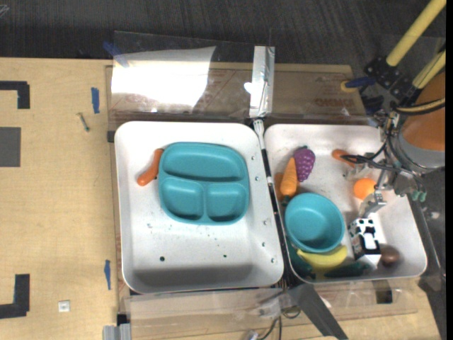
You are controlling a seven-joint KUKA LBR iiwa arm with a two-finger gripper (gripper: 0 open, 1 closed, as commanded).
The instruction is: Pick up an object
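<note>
The right bin (414, 222) holds purple grapes (304, 163), an orange carrot (289, 178), a teal bowl (314, 222), a yellow banana (324, 258) under the bowl's front rim, an orange ball (364, 188), a small orange piece (340, 154) near the back, and a brown lump (389, 257) at the front right. My gripper (366, 237) hangs low in this bin, just right of the bowl, between the ball and the brown lump, over the banana's right end. Nothing is visibly in its grasp.
The left bin (134, 246) carries a teal divided plate (204, 181) with an orange sausage-shaped toy (149, 168) at its left edge. The arm's orange band (429, 129) and cables (379, 158) hang over the right bin's back right corner. A metal divider (267, 190) separates the bins.
</note>
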